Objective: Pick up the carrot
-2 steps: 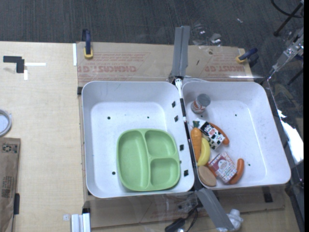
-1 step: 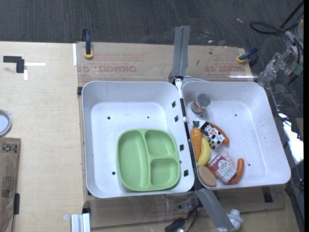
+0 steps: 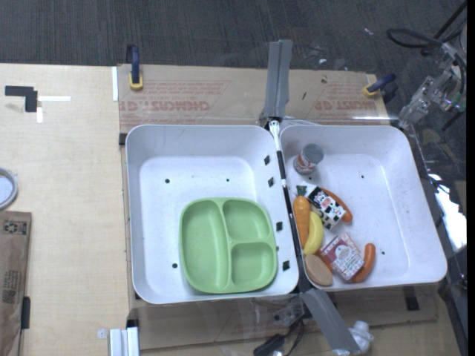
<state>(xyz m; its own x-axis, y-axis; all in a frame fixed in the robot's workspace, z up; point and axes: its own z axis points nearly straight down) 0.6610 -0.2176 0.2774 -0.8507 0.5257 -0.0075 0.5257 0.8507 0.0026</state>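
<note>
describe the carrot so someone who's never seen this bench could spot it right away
Look in the right-hand white bin, along its left wall among the pile of toy food. The carrot is the plain orange tapered piece with a green top, touching the yellow banana; the sausage is redder, at the pile's far end.

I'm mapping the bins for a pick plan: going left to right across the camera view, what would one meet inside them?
Green divided plate in the left bin → carrot against the right bin's left wall → red sausage farther right. The items clustered in between overlap too much to order.
</note>
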